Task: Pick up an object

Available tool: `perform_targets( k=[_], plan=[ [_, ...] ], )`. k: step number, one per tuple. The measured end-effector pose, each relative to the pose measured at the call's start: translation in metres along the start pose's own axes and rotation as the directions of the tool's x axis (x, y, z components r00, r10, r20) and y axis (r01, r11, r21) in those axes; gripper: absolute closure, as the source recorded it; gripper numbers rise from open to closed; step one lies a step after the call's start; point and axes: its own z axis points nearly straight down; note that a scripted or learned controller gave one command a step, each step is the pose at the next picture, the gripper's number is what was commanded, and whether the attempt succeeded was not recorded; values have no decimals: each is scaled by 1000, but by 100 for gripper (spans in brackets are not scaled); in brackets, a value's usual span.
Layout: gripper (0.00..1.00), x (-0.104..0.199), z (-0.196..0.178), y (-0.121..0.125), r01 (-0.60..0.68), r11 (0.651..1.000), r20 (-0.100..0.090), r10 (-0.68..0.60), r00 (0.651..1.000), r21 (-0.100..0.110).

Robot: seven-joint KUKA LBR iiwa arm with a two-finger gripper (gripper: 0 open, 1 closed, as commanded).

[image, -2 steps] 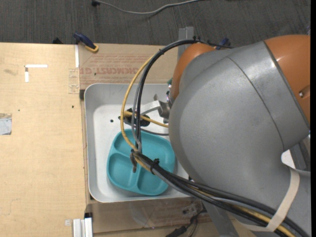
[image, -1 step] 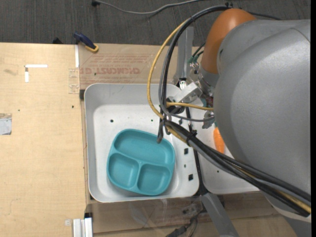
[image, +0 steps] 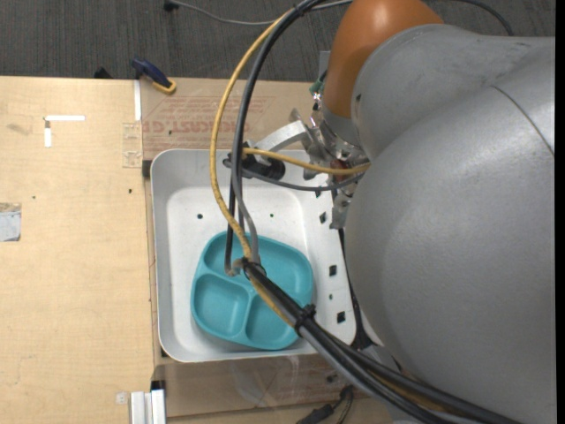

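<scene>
A teal plate (image: 252,294) with three compartments lies flat in the front half of the left white bin (image: 177,237). My gripper (image: 240,259) reaches down to the plate's back edge, near the ridge where its compartments meet, with black and yellow cables running along it. It seems to touch or hover just over the plate. The arm's big grey body (image: 459,219) and orange band (image: 380,34) cover the right side of the view and hide the other bin.
The bin's back half shows bare white floor (image: 265,206). A wooden bench top (image: 71,237) stretches to the left, with a white tape mark (image: 64,118). A small blue and yellow tool (image: 153,74) lies behind the bin on the bench edge.
</scene>
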Motion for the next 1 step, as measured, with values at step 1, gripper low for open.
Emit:
perform_targets(
  k=[1],
  plan=[
    [0,-76,149,-8,-101,995,2,101,995,1]
  ],
)
